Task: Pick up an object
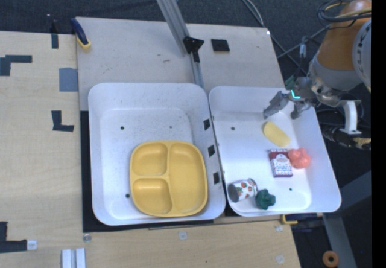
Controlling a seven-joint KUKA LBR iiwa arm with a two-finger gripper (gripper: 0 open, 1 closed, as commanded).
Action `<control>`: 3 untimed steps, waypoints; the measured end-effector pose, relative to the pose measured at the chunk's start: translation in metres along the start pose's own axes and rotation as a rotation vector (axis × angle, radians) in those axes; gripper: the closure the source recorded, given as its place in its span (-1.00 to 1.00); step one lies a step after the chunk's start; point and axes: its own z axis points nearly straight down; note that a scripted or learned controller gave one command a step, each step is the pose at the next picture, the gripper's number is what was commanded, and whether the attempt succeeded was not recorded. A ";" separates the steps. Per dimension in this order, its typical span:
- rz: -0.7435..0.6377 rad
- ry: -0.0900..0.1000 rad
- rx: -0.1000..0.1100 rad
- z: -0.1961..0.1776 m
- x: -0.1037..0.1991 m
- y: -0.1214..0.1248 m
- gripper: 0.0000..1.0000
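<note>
1. The arm (347,43) is cut off at the right edge.
2. The gripper (284,107) is held over the right bin (322,200), fingers spread, nothing between them.
3. A yellow object (277,134) is seen just below the fingertips, apart.

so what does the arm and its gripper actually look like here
The arm is a rounded grey body with a broad orange band above the wrist. Black cables loop around its top. The gripper is dark grey metal with two slim fingers and a small teal light glowing at its base. A white cylindrical part sticks out beside the wrist.
</note>
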 end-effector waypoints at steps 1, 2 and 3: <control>-0.001 -0.001 -0.005 -0.002 0.000 0.001 -1.00; 0.000 -0.002 -0.005 0.050 -0.006 0.010 -1.00; -0.001 -0.002 -0.004 0.102 -0.005 0.010 -1.00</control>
